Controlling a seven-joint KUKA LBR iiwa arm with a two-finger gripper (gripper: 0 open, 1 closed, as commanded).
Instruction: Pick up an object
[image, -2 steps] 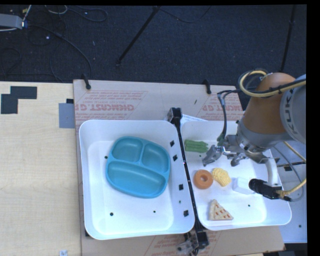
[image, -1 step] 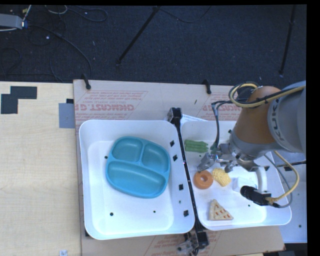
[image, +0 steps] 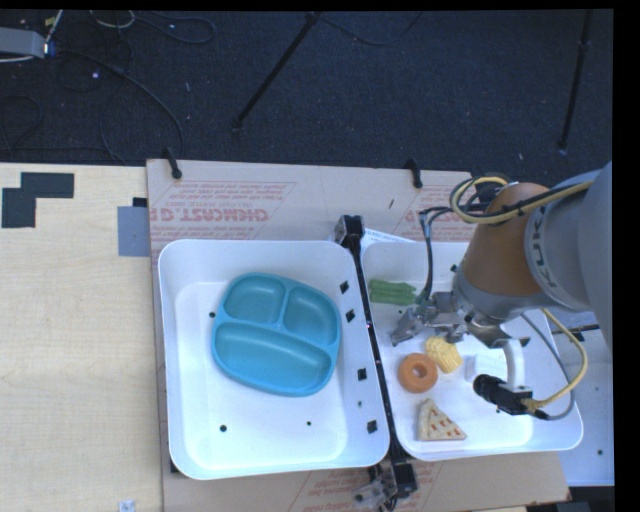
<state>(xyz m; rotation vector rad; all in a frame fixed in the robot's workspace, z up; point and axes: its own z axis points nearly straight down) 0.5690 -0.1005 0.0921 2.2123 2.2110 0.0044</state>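
The right bin (image: 556, 432) holds four small items. A green piece (image: 392, 292) lies at its far left. A yellow corn-like piece (image: 443, 353) sits mid-bin, with an orange ring (image: 418, 373) just in front of it to the left. A tan wedge with red specks (image: 438, 423) lies near the front wall. My gripper (image: 425, 325) hangs low over the bin between the green piece and the yellow piece, close above the yellow one. Nothing is seen in its grasp.
The left bin (image: 190, 425) carries a blue divided plate (image: 275, 333). A black divider rail (image: 362, 340) runs between the bins. The grey arm with its orange band (image: 505, 255) covers the right bin's far right part. Cardboard lies under both bins.
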